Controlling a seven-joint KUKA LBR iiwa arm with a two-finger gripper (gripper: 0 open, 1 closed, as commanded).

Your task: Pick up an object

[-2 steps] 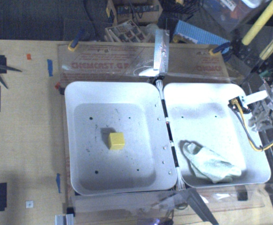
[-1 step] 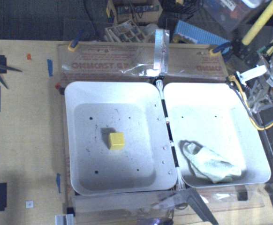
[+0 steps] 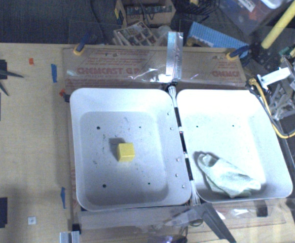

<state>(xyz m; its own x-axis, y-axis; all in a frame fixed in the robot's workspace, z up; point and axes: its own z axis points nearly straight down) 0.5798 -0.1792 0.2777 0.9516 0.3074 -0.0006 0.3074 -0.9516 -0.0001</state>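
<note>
A small yellow block [image 3: 125, 152] lies near the middle of the left white bin [image 3: 86, 110]. A crumpled white cloth [image 3: 227, 177] rests in the front part of the right white bin [image 3: 249, 115], close to its near rim.
A cardboard sheet [image 3: 117, 67] runs behind both bins. A metal bracket [image 3: 174, 54] stands upright at the back between them. Yellow and white cabling [image 3: 269, 100] hangs over the right bin's far right edge. The wooden bench [image 3: 21, 151] lies bare to the left.
</note>
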